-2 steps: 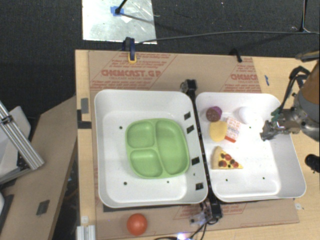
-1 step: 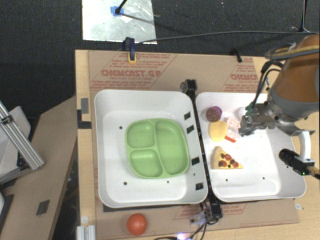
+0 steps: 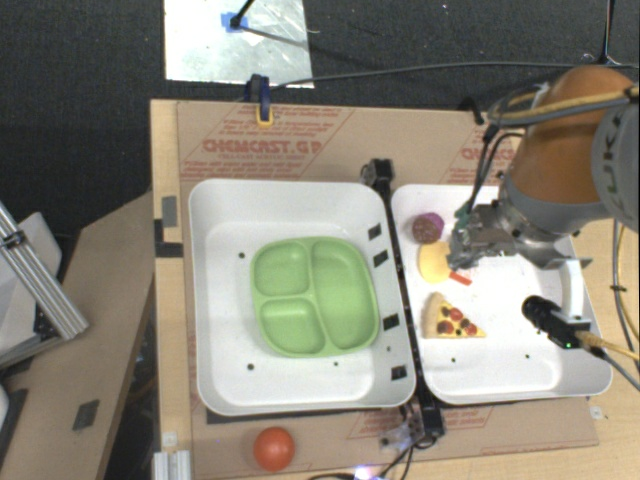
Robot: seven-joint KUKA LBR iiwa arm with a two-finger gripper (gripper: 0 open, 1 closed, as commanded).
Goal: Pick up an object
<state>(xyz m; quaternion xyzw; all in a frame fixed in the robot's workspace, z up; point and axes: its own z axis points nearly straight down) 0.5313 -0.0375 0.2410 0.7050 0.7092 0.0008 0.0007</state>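
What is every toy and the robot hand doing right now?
Green tray: lying flat in the left bin.
Pizza slice: flat in the right bin.
Purple toy: resting in the right bin.
Yellow toy: resting beside the gripper.
Orange ball: on the bench, outside the bins.

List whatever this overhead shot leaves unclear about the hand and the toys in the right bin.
- Hand: dark and small in the camera view; its grip state is unreadable.
- Yellow toy: its right edge is covered by the hand, so contact is uncertain.
- Small red piece: too small to identify.
- Arm: cut off by the right edge.
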